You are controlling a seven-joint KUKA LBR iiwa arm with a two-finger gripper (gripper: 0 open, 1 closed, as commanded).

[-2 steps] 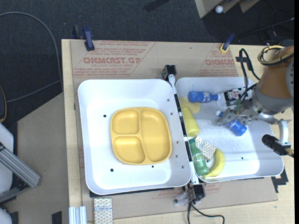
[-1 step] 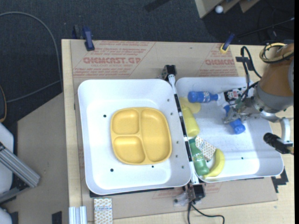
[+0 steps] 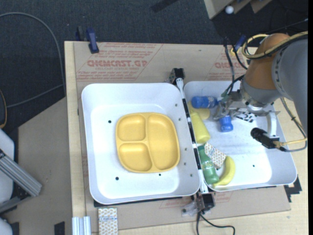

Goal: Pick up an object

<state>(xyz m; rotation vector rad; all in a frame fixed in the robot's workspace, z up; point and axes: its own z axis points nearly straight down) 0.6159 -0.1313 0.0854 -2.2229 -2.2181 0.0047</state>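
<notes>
Camera view: approach step; my claw (image 3: 226,112) hangs over the blue block (image 3: 226,125), grip state indeterminate; next, descend squarely.

Right bin (image 3: 274,173) centre open; bottles (image 3: 199,126) crowd left wall.

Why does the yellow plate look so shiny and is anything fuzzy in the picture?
In the camera view, light from above puts soft glare on the yellow plate and the left bin; the arm near the right edge looks a bit blurry; the pincer casts a faint shadow on the right bin beside the blue block.
</notes>
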